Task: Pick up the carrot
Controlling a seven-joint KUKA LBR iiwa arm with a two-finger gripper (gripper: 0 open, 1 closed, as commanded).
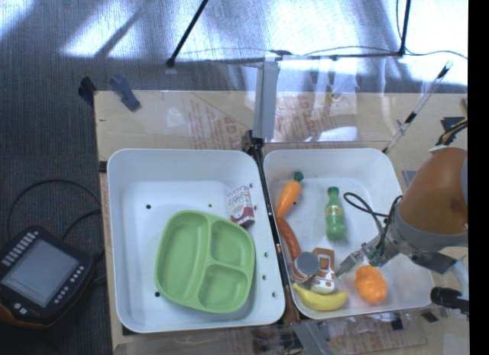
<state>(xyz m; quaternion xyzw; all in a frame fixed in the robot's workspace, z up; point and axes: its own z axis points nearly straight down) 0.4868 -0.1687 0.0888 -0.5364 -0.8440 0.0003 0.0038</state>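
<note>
Camera view shows us the orange tapered carrot [288, 195] leaning against the right white bin's [382, 166] left wall; our gripper [353, 260] hovers well apart, jaw state unclear.

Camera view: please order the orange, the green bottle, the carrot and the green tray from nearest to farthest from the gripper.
1. Orange, just beside the gripper, right bin.
2. Green bottle, right bin, middle.
3. Carrot, right bin, left wall.
4. Green tray, left bin.

No legible text on bench [183, 121] or packaging.
</note>
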